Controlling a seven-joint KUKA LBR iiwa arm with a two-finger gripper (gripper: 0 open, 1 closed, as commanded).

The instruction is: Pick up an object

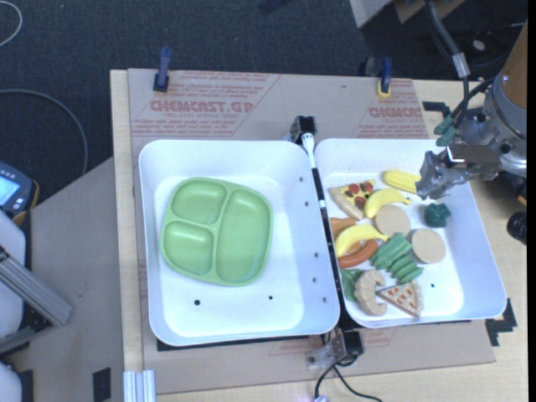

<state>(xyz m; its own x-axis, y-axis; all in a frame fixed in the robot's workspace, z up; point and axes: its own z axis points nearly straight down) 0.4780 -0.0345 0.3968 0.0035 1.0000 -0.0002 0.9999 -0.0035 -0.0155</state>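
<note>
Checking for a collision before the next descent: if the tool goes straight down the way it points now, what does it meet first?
Probably the dark green toy just below the tool, or the bare floor of the right bin beside it. Depth is hard to judge from this slanted view.

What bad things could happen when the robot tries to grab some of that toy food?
The toy food is packed tight in the right bin, so the gripper might knock the yellow banana or the dark green broccoli piece beside it instead of lifting one. Flat pieces such as the pizza slice may slip away. The gripper hangs near the bin's far rim and might bump it.
</note>
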